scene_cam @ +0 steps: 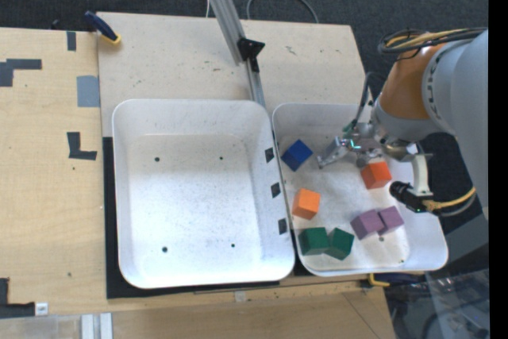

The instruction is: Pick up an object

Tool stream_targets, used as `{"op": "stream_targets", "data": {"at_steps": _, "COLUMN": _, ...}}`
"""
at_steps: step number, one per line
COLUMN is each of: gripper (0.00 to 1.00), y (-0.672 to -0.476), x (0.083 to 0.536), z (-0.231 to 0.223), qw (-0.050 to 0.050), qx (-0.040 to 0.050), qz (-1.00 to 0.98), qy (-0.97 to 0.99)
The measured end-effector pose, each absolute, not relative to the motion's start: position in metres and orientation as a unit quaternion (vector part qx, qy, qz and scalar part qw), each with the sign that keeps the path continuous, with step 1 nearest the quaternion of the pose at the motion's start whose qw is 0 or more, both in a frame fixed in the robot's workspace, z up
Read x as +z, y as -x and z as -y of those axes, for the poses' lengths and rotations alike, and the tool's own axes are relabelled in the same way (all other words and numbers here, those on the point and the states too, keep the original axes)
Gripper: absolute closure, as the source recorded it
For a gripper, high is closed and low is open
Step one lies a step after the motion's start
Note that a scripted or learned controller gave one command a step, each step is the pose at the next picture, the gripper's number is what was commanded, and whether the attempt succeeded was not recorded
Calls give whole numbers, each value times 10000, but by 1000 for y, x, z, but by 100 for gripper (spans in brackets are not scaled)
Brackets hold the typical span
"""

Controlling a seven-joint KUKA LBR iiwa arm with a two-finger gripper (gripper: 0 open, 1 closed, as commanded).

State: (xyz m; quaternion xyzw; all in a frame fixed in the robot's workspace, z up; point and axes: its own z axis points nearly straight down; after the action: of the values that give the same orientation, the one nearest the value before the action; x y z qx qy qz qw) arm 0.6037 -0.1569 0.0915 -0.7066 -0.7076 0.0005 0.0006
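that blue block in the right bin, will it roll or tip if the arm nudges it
The blue block looks like a flat-faced cube, so it would probably slide rather than roll. It seems rigid and likely light for its size. Sitting near the right bin's left wall, a leftward nudge may just pin it there.

bins: we saw the left bin (pixel 127 171) and right bin (pixel 429 254) touching side by side | right bin: one block (pixel 296 155) far-left, another (pixel 305 203) nearer, a pair (pixel 326 241) at the near wall, a second pair (pixel 377 221) to its right | gripper (pixel 333 156) just right of the far-left block
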Motion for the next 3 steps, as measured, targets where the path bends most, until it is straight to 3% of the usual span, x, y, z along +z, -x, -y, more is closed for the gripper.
{"op": "stream_targets", "data": {"at_steps": 3, "gripper": 0, "y": -604, "x": 92, "z": 157, "qw": 10, "qx": 3, "qz": 7076, "qy": 7066}}
